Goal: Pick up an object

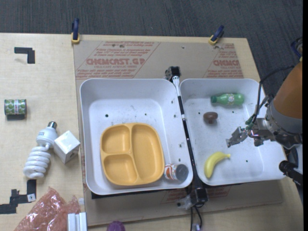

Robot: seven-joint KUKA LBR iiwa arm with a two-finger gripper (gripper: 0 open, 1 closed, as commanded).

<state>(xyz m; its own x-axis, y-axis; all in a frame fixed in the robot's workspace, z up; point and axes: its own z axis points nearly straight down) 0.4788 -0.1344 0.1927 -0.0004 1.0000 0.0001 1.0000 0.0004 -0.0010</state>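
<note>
Two shallow white bins are seen side by side on the tabletop [43, 81], the left bin [91, 129] in the middle of the frame and the right bin [250, 170] toward the right. In the right bin, a green bottle [227, 98] is laid on its side near the upper wall, a small brown object [210, 117] is found just below and left of it, and a yellow banana [215, 163] is placed near the lower wall. The arm [291, 102] is extended in from the right edge, and the claw [237, 138] is positioned over the middle of the right bin, above and to the right of the banana and apart from it. Nothing is seen between the fingers; whether the claw is open or closed cannot be told.

In the left bin, a yellow divided tray [132, 154] is set, with a small can [175, 172] lying at its lower right corner. On the tabletop at the left of the frame, a spiral light bulb [39, 153], a white cube [67, 146] and a green can [15, 108] are seen.
</note>
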